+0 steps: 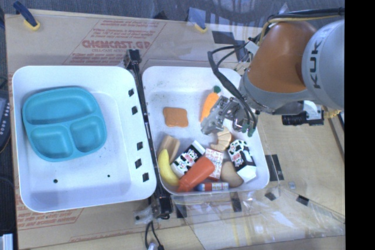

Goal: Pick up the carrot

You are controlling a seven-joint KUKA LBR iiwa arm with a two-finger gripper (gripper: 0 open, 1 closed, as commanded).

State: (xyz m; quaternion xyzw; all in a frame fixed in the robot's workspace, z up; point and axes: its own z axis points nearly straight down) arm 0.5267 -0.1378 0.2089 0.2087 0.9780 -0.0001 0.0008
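One small toy carrot point(209, 105) lies in the right bin point(176, 80), just left of the end effector point(225, 117), whose state I cannot tell; likely light, stiff, slick plastic, best gripped across its thicker orange middle.

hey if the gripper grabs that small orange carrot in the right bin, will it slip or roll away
The small orange carrot with a green top looks like smooth, stiff toy plastic, so it probably won't bend but may slip. Its tapered, rounded body could roll on the white right bin's flat floor if nudged. It looks light. The gripper sits right beside it.
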